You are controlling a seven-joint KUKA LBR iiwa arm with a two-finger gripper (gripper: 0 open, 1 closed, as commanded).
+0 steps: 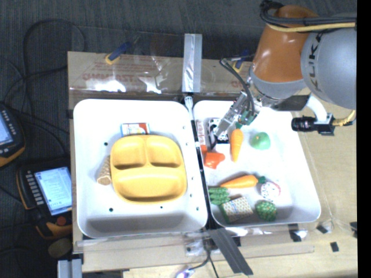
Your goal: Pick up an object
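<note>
Camera view looks down on the table (81, 62), its left bin (87, 213) carrying a yellow divided tray (148, 169). Toys crowd the right bin (301, 172), presumably as picking stock. Low in its back-left corner, the gripper (223, 133) hangs just beside an upright carrot (236, 144); whether it is released or clenched, I cannot tell.

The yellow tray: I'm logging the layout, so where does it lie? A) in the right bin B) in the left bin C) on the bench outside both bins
B: the yellow tray lies inside the left bin, beside the ice cream cone.
</note>
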